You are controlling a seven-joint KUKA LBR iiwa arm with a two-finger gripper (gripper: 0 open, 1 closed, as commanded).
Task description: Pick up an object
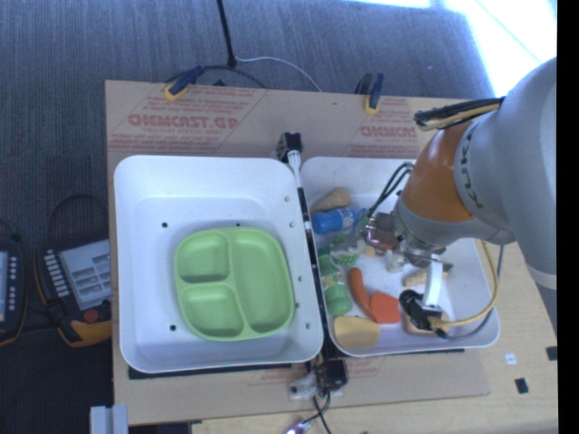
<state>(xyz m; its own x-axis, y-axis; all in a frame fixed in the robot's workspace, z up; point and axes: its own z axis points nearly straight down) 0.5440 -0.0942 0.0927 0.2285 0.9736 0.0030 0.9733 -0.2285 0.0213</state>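
Green plastic catches the eye first — a divided plate (235, 281) lying flat in the left bin (145, 188). The arm's gripper (425, 283) hangs low over the right bin (470, 269), above a jumble of toy food: an orange carrot (360, 289), a blue can (332, 220), a yellowish wedge (355, 333) near the front wall. Whether the jaws are parted or clenched I cannot tell — nothing shows between them.

Left bin (145, 333) roomy around green tray (235, 281); right bin (479, 333) seemingly crowded.
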